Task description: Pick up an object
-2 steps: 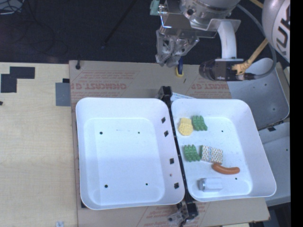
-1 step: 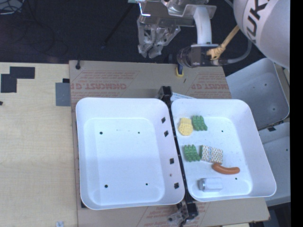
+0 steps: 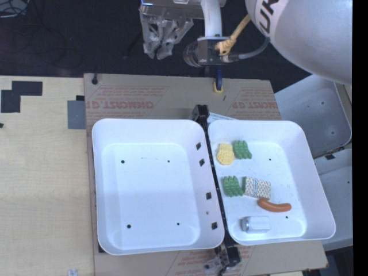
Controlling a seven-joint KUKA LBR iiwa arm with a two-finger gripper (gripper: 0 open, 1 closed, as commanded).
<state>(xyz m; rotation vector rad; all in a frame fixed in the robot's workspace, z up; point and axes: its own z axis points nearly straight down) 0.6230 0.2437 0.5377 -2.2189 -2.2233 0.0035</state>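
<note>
Arm: the grey arm (image 3: 305,27) sweeps in from the upper right, big and close to the camera, high above the bench.
Hand: the hand (image 3: 164,39) hangs up at the top, left of centre, over the dark background beyond the board, well apart from both bins. Nothing sits between its fingers; whether they are open or closed, I cannot tell from this angle.
Surface: the pale wooden surface (image 3: 40,177) runs along the left, with a brown cardboard sheet (image 3: 172,96) under the 2 bins.
Left bin: the left bin (image 3: 103,188), white and shallow, sits beside its neighbour, joined along the middle by a black clip strip.
Right bin: the right bin (image 3: 310,183) carries all 6 small things.
Yellow piece: a yellow corn-like piece (image 3: 225,153) lies near the bin's upper left, touching the thing to its right.
Upper green piece: a green ridged piece (image 3: 242,149) lies just beside the yellow one.
Lower green piece: a second green piece (image 3: 231,186) lies lower, close to the middle divider.
Speckled block: a speckled pale block (image 3: 257,187) lies right against that lower green piece.
Sausage: an orange sausage (image 3: 274,206) lies just below the block, slanted slightly.
Grey can: a small grey can (image 3: 255,224) lies on its side near the bin's front edge.
</note>
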